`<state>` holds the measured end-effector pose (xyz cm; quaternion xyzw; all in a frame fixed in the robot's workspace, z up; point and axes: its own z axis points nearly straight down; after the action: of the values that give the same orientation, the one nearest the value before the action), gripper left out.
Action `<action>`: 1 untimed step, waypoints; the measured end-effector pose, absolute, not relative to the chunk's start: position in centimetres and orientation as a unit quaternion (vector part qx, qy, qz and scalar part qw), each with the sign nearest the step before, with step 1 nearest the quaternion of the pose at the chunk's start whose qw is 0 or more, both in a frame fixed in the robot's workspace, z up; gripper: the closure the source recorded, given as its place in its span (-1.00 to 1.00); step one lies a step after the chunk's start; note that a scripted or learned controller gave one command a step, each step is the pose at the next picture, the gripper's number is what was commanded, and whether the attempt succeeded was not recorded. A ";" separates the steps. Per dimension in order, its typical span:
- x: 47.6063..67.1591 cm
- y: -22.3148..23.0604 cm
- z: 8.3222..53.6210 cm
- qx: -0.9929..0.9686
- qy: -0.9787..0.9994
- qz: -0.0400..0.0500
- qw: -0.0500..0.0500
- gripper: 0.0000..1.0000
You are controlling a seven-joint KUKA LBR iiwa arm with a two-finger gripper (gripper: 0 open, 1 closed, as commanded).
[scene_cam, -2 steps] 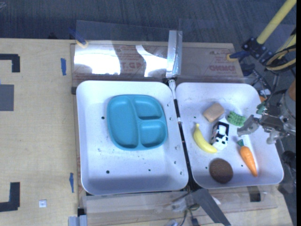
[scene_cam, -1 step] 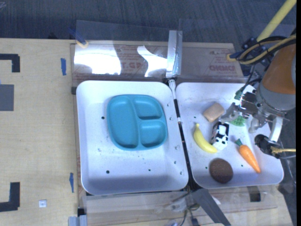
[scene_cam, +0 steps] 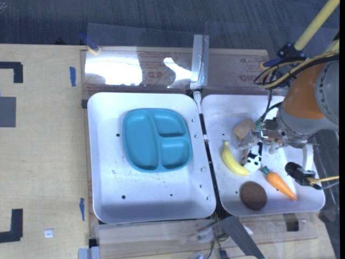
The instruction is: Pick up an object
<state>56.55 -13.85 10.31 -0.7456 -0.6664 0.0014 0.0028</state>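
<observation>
Yellow banana [scene_cam: 234, 161], carrot [scene_cam: 280, 184], brown ball [scene_cam: 253, 195] and black-and-white toy [scene_cam: 252, 157] beside the tool [scene_cam: 262, 143], grip state unclear.

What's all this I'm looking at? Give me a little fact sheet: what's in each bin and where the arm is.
left bin: blue divided tray
right bin: banana, carrot, brown round fruit, tan object, black-and-white toy
arm: reaches in from the right, over the right bin
gripper: low among the items, beside the black-and-white toy; grip unclear
</observation>
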 end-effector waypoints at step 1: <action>56.7 -13.8 11.5 -0.745 -0.667 0.000 0.001 1.00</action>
<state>56.71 -13.82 11.46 -0.7452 -0.6668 0.0001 0.0008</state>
